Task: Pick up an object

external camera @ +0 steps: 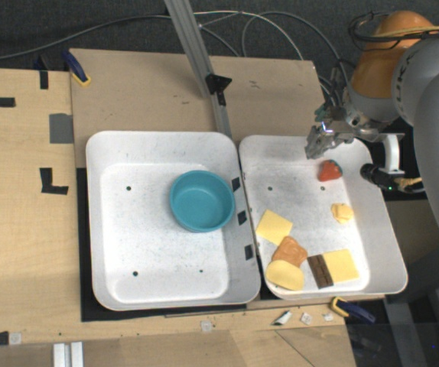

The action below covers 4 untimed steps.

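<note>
The small red rounded object (330,171), perhaps a toy tomato or strawberry, lies near the far edge of the right-hand shallow white bin (296,159), and it is the likeliest target because it sits closest to the arm. The two-finger gripper (317,145) hangs just beside it, up and to the camera's left, so the red piece lies a short way down and to the right of the fingertips. It looks roughly round, with no clear long axis to line up on. Whether the gripper is spread or pressed together cannot be told from this slant; nothing shows between its tips.

Farther from the red object, toward the near rim, lie a small pale yellow lump (343,213), a flat yellow square (274,226), an orange-brown chunk (289,250), a yellow rounded piece (284,275) and a yellow block with a dark brown slab (333,267) (all well apart from the gripper). Beyond them, the left white bin (120,205) holds a teal plastic bowl (201,200).
</note>
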Motion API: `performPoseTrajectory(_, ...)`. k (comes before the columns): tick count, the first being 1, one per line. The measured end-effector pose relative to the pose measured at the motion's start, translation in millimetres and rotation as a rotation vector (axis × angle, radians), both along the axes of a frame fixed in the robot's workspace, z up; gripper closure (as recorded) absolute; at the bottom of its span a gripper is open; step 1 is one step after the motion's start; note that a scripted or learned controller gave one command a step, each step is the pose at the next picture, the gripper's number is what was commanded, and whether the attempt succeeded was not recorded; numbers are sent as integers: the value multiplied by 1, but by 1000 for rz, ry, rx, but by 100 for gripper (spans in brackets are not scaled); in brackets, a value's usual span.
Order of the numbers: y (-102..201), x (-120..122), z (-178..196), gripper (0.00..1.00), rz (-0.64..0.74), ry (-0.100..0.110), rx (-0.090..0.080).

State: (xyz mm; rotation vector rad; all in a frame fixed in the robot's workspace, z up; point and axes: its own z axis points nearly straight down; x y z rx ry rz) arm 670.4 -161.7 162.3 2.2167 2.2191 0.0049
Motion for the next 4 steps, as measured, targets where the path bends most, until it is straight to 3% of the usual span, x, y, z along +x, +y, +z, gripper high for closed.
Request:
performPoseTrajectory(1,0,1,45,100,0,2,1)
performPoseTrajectory(4,181,-6,59,100,7,8,3)
